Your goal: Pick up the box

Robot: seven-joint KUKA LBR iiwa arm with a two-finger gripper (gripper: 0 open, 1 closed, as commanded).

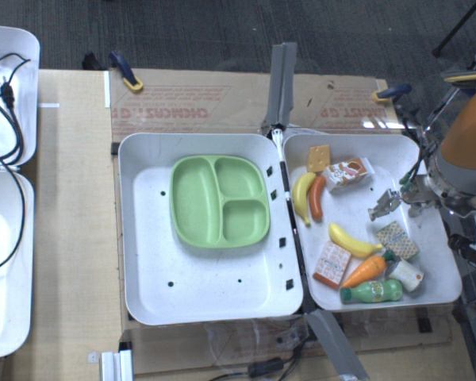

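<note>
Over the right bin (452, 288) I see the jaws (383, 205) reaching in from the right edge, hanging above bare white floor near the bin's middle. They look slightly parted with nothing between them, though the metal is small and glinting, so I read the gap only roughly. The box (348, 172), a red and white carton, lies tilted near the bin's back wall, apart from the jaws and to their upper left. Just left of it sits an orange cracker-like block (319, 158), and below that a banana (301, 198) and a sausage (316, 198) lie side by side. Nearer the front I count a second banana (353, 241), a pink wafer packet (332, 263), a carrot (364, 270), a green bottle (371, 293), a patterned packet (397, 240) and a small white cup (407, 275). On the left bin (143, 292) rests a green divided plate (220, 202). Both bins sit on the bench (71, 213).
</note>
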